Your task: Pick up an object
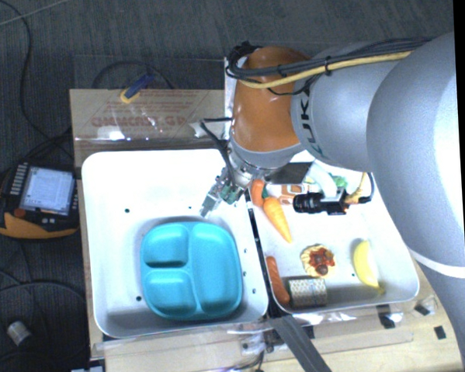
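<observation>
Arm: it reaches in from the right, orange band over the far edge of the bins, wrist tipped down toward the divide between them.
Claw: the gripper [217,196] hangs low over the left bin [110,226], near its right wall — whether it is spread or pressed together I cannot tell from this angle, and nothing shows pinched in it.
Left bin: a blue divided plate [192,270] lies at the near edge, just below the claw, apart from it.
Right bin: the right bin [400,277] carries a carrot [274,214] by its left wall, a banana [365,264] at the right, a small pizza toy [318,258] between them, and a grater [308,292] at the near edge.
Key relation: the carrot looks the closest pickable thing — it lies just right of the claw, across the shared wall, long axis running far-to-near with the tip toward the near edge.
Next move, as I judge it: shift right over the wall, then close across the carrot's narrow width.
Risk: the wall crowds the carrot's left side.
</observation>
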Available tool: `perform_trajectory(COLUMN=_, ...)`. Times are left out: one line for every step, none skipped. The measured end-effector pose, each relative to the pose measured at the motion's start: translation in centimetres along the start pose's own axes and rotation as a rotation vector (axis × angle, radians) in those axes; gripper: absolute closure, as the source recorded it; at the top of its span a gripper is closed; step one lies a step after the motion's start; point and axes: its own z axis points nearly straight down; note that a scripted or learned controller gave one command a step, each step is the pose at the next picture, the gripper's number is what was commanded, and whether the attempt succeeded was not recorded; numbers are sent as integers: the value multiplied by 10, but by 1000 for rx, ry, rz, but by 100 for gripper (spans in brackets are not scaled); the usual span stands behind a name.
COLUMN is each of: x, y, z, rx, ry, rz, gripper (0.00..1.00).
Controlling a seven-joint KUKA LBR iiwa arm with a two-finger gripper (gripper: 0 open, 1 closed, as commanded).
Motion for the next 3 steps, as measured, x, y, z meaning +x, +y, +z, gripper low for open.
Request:
perform_trajectory(x=43, y=-109, z=-29, rx=2, ry=0, rz=173, gripper=100)
perform_trajectory(x=23, y=-129, z=-174, rx=0, ry=-5, rz=447, gripper=100)
perform_trajectory(x=43, y=-82, z=-98, rx=2, ry=-1, rz=467, gripper=100)
